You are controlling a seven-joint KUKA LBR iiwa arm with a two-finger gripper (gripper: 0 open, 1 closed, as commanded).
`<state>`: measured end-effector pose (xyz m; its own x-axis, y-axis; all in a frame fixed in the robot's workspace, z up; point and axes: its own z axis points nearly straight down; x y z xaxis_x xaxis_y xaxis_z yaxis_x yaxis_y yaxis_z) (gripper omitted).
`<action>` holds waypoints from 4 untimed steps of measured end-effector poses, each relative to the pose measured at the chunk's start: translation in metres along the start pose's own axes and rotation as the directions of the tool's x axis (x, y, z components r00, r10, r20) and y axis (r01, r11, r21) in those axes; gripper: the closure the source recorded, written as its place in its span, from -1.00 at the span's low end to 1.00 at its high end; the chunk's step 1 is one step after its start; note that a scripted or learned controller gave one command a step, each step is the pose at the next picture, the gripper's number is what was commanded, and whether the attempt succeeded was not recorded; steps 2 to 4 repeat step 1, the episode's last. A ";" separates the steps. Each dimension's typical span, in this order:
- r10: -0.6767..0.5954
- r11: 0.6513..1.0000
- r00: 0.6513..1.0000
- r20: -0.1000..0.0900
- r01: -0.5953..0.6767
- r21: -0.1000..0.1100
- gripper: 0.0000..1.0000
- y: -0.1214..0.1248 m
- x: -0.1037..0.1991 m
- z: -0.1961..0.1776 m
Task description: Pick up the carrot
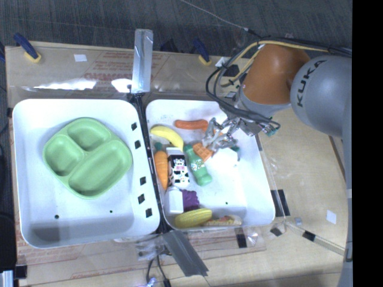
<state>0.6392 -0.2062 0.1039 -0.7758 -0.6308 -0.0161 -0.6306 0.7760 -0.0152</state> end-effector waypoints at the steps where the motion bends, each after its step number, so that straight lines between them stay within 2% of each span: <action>1: -0.289 0.957 0.957 -0.008 0.289 -0.017 -1.00 0.078 0.016 -0.006; 4: -0.289 0.957 0.957 -0.008 0.289 -0.017 -1.00 0.078 0.016 -0.006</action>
